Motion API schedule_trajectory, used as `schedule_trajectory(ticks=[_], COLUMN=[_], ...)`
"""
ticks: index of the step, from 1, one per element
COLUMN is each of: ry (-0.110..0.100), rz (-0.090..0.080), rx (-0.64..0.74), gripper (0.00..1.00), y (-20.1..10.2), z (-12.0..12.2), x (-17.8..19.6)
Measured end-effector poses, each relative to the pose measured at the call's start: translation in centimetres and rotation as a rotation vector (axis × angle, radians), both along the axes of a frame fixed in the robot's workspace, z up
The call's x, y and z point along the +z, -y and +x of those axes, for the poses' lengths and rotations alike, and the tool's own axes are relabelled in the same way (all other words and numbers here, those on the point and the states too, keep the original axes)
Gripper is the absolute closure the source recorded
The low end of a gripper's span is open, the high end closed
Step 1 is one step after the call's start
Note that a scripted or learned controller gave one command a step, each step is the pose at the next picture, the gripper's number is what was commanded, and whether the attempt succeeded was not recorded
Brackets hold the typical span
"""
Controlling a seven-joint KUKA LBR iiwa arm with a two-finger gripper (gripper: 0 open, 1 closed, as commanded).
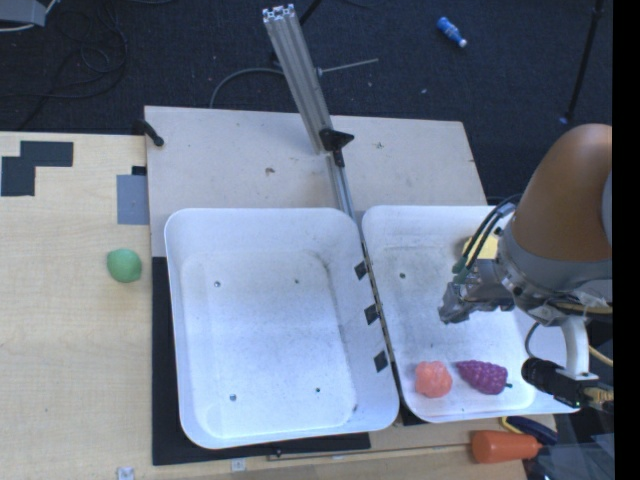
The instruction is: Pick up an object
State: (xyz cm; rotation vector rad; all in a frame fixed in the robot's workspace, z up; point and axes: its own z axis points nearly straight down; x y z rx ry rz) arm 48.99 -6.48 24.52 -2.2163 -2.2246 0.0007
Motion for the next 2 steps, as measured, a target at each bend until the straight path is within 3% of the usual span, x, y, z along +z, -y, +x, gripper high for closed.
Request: schedule_trajectory(ticks=[1, 2], ry=[0.001, -0.001], rz=[0.000, 0.000], rx=[0.000, 0.000], gripper=[1.00, 1.00], y=[-5.0, -10.4], z=[0.7, 1.1], x=[0.6, -1.0])
